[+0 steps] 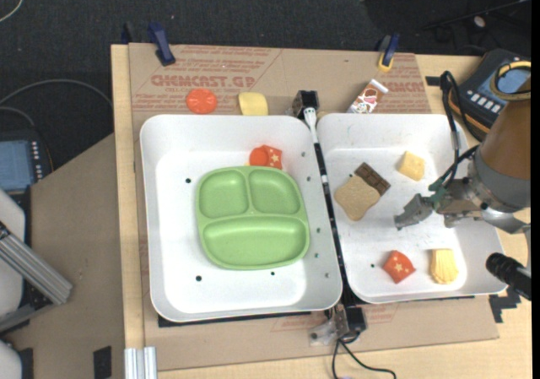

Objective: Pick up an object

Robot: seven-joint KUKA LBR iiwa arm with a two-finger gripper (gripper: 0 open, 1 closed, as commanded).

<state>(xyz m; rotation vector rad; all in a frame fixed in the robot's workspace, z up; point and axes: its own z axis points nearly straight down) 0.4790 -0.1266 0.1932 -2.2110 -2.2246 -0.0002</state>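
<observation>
**Gripper low over the right bin, nothing between its fingers**

Gripper point(413, 215) hangs just above the floor of the right bin point(472, 128), between the cracker point(355, 197) and the two pieces at the front. Its dark fingers look parted a little, though at this slant and size I can't be sure how far; no object sits between them and they seem to touch nothing but perhaps the bin floor.

Within reach are the red block point(398, 265), the yellow ridged piece point(444, 266), the pale cube point(412, 165) and a brown bar point(371, 177) resting against the cracker. All look like small toy food: light, stiff, probably smooth plastic, so liable to skid or squirt out under a pinch rather than break.

The red block is nearest, and I'd judge it the easiest: take it across two flat opposite faces, fingers straddling its middle. The cracker lies flat and thin, a poor candidate. The left bin point(160, 200) holds a green tray point(251, 219) and a red piece point(267, 156).
</observation>
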